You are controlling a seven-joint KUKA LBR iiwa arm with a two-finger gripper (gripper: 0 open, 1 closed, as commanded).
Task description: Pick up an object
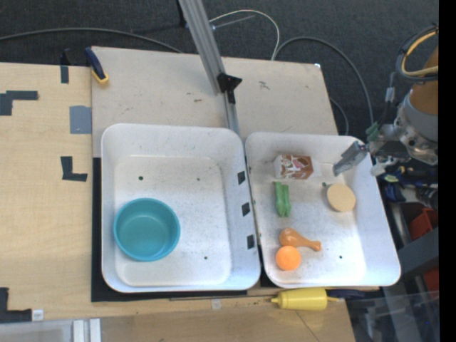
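Gripper (350,157) poised at the right bin's (377,262) upper right rim, nothing grasped.

You had the arm (420,120) reaching in from the right, and whether the gripper was parted or closed couldn't be told; no object sat in it. To do this well, you needed to bring it down squarely over the round tan piece (341,197), the closest target, lying just below. That piece looked like a flat, pale disc, well apart from the green pod (283,199).
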